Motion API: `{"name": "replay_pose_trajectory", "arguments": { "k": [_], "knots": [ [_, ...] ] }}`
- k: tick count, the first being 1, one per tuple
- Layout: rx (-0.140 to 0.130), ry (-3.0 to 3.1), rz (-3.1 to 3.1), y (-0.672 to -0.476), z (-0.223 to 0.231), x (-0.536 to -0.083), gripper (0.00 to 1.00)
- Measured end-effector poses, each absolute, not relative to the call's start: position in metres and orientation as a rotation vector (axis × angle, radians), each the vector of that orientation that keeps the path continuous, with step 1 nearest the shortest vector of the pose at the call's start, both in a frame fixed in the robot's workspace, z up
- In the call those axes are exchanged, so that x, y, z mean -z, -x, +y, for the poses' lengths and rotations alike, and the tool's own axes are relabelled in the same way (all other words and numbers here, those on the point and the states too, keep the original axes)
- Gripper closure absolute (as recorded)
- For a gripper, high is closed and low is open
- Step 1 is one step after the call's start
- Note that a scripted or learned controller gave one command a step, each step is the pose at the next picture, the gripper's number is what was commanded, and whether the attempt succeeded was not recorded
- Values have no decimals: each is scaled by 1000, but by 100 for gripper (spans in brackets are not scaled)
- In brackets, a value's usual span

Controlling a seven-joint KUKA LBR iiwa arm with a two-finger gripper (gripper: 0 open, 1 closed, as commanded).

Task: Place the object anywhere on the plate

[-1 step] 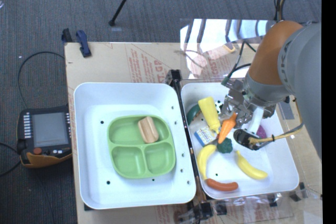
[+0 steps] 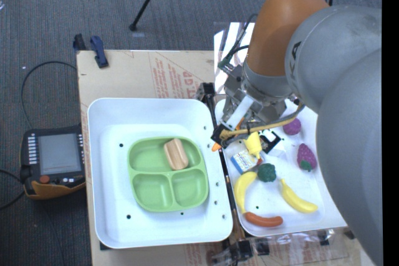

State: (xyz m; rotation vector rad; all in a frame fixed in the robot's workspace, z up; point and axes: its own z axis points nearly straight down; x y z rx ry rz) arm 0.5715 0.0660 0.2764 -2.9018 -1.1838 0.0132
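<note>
A green three-compartment plate (image 2: 167,174) lies in the left white bin (image 2: 106,134). A tan bread roll (image 2: 176,153) rests on the plate's upper compartment. My gripper (image 2: 234,128) hangs low over the left edge of the right bin (image 2: 324,209), just right of the divider between the bins. A small orange piece (image 2: 216,146) shows right under it at the bin's rim; whether it is held I cannot tell. A yellow toy (image 2: 252,145) lies just below and right of the gripper.
The right bin holds two bananas (image 2: 243,187) (image 2: 296,196), a sausage (image 2: 262,219), a broccoli (image 2: 267,172), a blue-white carton (image 2: 242,161) and two purple fruits (image 2: 292,128) (image 2: 305,156). The arm (image 2: 330,71) covers the bin's right part.
</note>
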Motion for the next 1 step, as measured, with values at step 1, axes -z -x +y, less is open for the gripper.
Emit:
{"name": "replay_pose_trajectory", "arguments": {
  "k": [1],
  "knots": [
    [-22,2905,-1182,-571,63,-275,0]
  ]
}}
